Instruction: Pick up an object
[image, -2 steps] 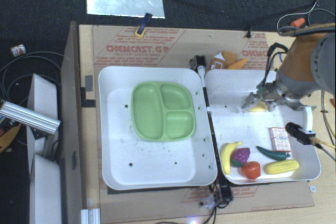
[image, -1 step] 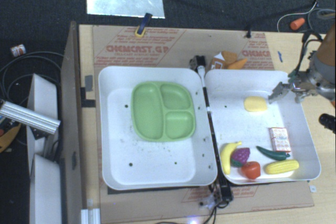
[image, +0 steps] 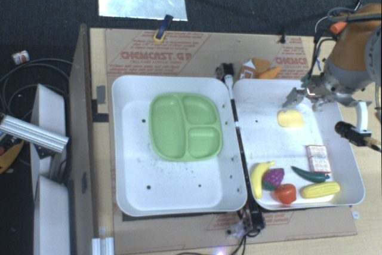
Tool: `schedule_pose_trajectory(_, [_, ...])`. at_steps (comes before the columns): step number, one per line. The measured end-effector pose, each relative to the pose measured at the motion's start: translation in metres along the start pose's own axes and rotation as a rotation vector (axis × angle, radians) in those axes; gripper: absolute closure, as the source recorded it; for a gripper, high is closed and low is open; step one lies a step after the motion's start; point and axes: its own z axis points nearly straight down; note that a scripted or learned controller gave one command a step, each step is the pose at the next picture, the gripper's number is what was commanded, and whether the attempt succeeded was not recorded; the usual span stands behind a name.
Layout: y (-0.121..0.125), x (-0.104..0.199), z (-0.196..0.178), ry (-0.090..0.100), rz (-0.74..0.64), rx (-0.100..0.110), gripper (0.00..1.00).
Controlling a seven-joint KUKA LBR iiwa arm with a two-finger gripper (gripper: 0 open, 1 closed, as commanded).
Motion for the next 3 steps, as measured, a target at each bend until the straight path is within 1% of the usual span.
schedule_pose_trajectory(1, [-0.005,-0.008,0.065,0.000,0.007,0.006,0.00])
schedule_pose_trajectory(2, [0.012,-0.037,0.002,-0.003,0.007,-0.005,0.00])
schedule_pose_trajectory(3, [0.005,-0.014,0.031,0.000,0.003,0.003,0.00])
